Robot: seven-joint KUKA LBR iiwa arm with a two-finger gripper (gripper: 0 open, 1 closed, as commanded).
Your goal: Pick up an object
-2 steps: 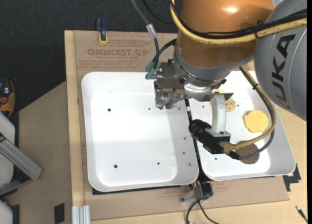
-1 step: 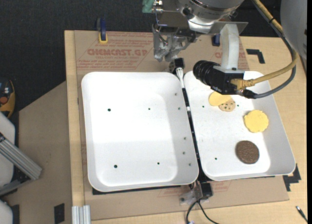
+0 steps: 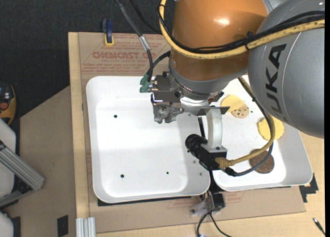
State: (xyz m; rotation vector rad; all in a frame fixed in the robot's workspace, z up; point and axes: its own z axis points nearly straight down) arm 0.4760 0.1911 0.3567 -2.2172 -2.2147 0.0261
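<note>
My gripper (image 3: 166,112) hangs under the big orange wrist band, over the far right part of the left bin (image 3: 118,143). The bin floor beneath it is bare white. In the right bin (image 3: 294,171) lie a pale yellow cookie with dark chips (image 3: 238,108), a plain yellow disc (image 3: 271,128) and a brown disc (image 3: 264,164). All three lie to the right of the gripper and apart from it. The arm hides much of the right bin.
A black cable fitting (image 3: 202,151) and a yellow-brown hose (image 3: 252,156) hang over the wall between the bins. The bins rest on a cardboard sheet (image 3: 121,50) with a blue and yellow clamp (image 3: 108,31) at its far edge.
</note>
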